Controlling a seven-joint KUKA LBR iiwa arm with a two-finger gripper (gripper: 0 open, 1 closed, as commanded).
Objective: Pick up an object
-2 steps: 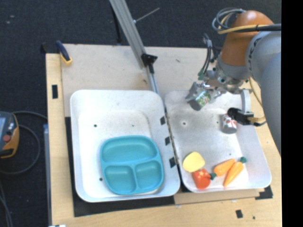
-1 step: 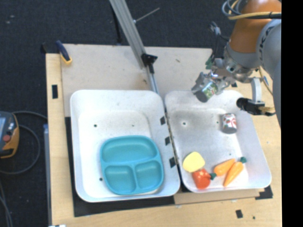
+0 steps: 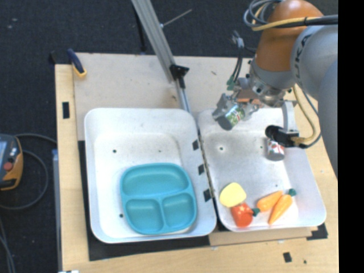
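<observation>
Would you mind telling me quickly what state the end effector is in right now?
End effector: above the top-left corner of the right bin; whether it is open, closed or holding anything cannot be told.

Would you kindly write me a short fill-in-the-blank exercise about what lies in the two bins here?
1. The blue tray lies in the ____ bin as the camera sees it.
2. The tray is split into ____ compartments.
3. The two carrots lie in the right bin, and their colour is ____.
4. The yellow piece touches a ____ vegetable at the bin's near edge.

Missing words: left; three; orange; red
</observation>
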